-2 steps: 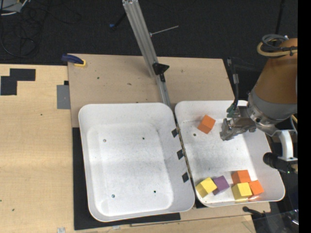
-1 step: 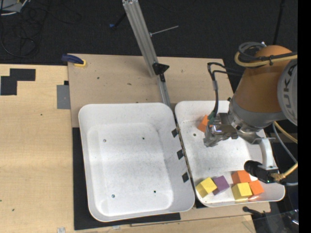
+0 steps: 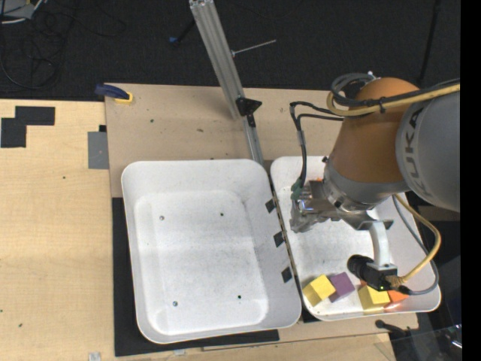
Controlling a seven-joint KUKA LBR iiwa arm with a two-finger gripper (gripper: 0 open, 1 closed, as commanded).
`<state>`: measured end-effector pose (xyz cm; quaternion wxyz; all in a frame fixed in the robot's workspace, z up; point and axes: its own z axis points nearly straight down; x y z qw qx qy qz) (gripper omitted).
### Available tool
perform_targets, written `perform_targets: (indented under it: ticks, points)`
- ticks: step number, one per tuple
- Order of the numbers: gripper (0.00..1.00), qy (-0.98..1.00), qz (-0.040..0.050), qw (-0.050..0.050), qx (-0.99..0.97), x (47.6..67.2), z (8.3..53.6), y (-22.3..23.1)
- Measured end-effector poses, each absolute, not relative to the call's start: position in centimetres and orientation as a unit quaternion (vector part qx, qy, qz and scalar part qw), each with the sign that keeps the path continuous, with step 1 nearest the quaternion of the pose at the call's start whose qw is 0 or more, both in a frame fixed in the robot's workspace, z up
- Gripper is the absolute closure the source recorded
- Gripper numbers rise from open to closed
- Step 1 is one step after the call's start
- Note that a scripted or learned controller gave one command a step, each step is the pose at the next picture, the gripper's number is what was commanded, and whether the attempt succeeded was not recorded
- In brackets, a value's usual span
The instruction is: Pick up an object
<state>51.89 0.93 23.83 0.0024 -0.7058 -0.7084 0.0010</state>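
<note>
A pale wooden bench [image 3: 52, 224] fills the lower part of the view, with black patches [image 3: 26, 122] and a grey patch [image 3: 97, 149] near its left side. Beyond its far edge lies a dark floor [image 3: 113, 36] with loose cables [image 3: 22, 6]. A slanted aluminium rail [image 3: 218, 51] rises from the bench. A blue and yellow clamp [image 3: 114, 92] sits at the bench's far edge.

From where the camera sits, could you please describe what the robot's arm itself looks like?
The arm is bulky and rounded: a grey shell with dark lettering, then a broad orange band above the wrist. Black and yellow cables loop around it, and a metallic gripper sits at its end.
</note>
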Motion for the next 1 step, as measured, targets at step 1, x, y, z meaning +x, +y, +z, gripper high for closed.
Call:
perform_targets:
  ticks: [1]
  points:
    - [1.00, -0.708, 0.0012, 0.003, -0.706, 50.92, 22.94, 5.83]
